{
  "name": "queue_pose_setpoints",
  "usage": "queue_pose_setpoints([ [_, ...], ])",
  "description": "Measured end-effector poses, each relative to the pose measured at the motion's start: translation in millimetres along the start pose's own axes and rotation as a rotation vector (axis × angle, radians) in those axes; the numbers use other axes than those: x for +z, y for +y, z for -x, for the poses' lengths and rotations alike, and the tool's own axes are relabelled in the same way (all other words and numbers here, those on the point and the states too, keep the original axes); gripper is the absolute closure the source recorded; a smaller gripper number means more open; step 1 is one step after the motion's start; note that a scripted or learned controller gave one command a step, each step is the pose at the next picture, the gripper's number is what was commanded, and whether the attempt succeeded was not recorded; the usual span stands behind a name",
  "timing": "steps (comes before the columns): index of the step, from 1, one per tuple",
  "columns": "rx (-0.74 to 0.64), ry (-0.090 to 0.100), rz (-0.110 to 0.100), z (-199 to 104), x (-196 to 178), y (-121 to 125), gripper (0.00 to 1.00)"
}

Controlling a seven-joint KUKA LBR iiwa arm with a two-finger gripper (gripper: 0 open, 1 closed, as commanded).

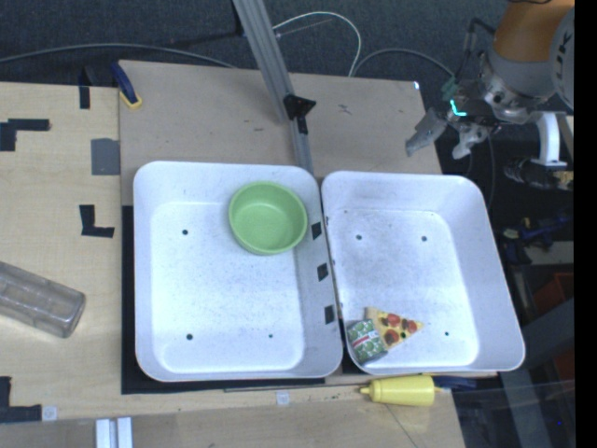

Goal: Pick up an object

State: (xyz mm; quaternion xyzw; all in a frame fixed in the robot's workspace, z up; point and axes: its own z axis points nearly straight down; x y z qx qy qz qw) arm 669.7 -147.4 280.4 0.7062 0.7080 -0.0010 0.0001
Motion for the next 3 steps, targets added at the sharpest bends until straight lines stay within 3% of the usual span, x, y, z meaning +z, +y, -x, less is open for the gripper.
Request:
queue_pose_setpoints([
  [3, 0.001, 0.001, -0.005, 0.5, 192.9, -3.8, 0.00],
])
